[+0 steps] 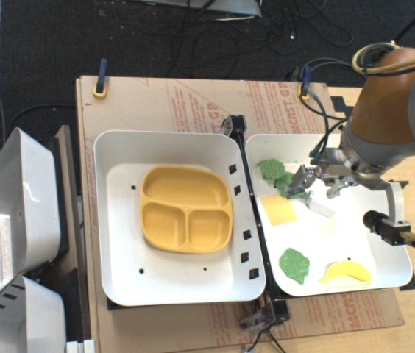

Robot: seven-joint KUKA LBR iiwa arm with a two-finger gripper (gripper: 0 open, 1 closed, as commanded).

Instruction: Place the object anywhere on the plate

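A yellow plate [186,209] with three compartments lies in the left bin [115,197]. The right bin [384,259] holds a dark green leafy piece [271,169] at the back left, a yellow cheese slice [279,209], a green lettuce-like piece [293,264] and a yellow banana [346,272] near the front. My gripper [301,186] reaches in from the right and hangs low over the right bin, just right of the dark green piece and above the cheese slice. Whether anything sits between its tips is unclear.
A divider with black clips [248,212] runs between the two bins. A black fitting [385,229] sticks out from the arm over the right bin. White containers [12,219] stand left of the bench. Cables lie on the dark floor behind.
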